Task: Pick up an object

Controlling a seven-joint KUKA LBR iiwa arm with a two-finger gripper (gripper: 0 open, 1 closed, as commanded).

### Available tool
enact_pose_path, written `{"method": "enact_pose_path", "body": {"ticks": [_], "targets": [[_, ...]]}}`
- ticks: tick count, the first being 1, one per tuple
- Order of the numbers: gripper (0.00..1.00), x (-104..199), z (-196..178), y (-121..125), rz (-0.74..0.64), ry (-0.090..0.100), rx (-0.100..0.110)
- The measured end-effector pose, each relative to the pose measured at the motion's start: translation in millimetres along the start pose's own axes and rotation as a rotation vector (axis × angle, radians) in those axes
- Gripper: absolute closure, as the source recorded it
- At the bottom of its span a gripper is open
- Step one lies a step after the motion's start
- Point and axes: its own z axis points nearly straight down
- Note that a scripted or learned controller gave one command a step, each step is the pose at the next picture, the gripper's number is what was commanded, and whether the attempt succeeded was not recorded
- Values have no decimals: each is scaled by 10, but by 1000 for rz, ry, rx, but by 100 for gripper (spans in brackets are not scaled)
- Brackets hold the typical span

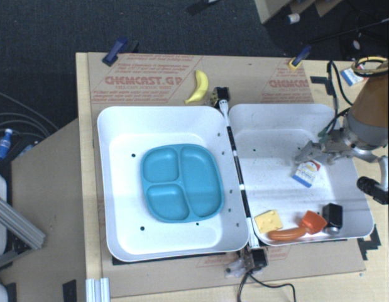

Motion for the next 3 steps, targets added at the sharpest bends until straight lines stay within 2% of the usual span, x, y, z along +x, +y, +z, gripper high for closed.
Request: {"method": "enact_pose_path", "body": {"ticks": [2, 3], "targets": [[0, 88, 105, 858, 1, 2, 6], [0, 99, 103, 379, 2, -3, 2]]}}
